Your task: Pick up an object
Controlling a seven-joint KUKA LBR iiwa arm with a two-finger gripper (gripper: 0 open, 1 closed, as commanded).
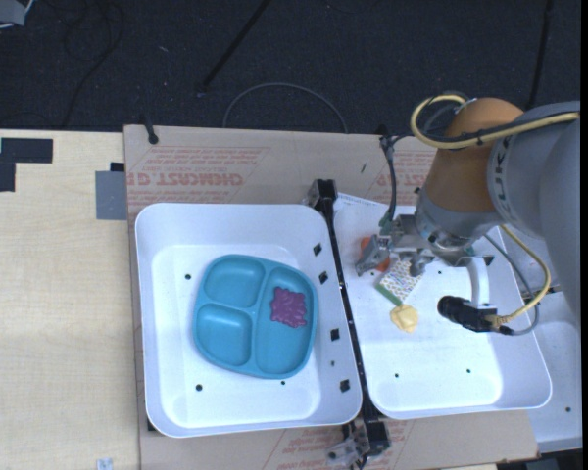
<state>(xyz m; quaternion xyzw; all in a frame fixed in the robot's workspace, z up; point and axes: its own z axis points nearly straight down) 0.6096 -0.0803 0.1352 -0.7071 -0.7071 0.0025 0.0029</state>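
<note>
My gripper hangs low over the upper left part of the right bin. Directly below its tip lies a small flat packet with a green and white pattern; whether the gripper touches it I cannot tell. Just below the packet, a small yellow lump rests on the bin floor. In the left bin sits a blue divided plate, and a purple clump lies in its right compartment.
A black divider runs between the two bins. Both bins stand on a cardboard sheet. The grey arm with its orange band covers the right bin's upper right corner.
</note>
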